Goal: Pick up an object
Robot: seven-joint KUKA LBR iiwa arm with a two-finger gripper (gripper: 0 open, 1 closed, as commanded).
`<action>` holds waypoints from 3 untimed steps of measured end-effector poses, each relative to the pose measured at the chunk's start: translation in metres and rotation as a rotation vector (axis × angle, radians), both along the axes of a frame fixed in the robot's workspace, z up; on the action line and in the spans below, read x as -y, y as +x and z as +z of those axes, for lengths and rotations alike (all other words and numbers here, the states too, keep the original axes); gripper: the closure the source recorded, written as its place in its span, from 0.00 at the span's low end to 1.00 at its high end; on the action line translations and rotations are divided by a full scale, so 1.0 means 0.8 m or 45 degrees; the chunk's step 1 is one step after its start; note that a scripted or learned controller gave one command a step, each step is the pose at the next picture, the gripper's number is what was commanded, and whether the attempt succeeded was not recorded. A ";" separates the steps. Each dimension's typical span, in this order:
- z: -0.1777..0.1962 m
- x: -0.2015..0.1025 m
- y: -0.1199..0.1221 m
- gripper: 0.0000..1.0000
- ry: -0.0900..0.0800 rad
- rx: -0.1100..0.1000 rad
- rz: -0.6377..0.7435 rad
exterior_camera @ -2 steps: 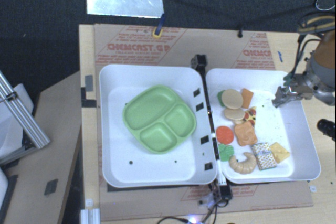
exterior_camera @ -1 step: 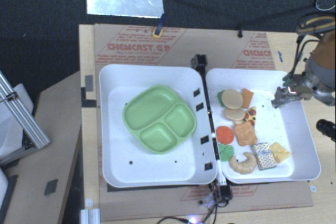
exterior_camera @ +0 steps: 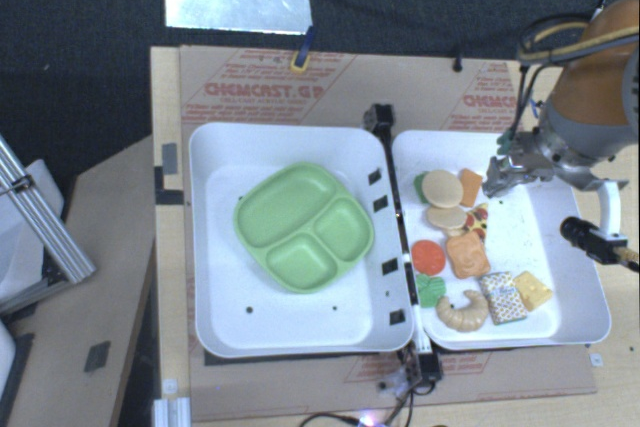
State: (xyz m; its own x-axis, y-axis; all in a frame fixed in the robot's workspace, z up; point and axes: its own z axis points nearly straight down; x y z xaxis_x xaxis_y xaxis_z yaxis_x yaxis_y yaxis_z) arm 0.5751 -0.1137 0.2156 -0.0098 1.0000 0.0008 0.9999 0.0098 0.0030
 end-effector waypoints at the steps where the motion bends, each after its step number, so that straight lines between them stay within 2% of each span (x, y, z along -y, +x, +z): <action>1: 0.012 -0.067 0.020 1.00 0.002 0.000 0.001; 3: 0.017 -0.199 0.071 1.00 0.003 0.001 0.001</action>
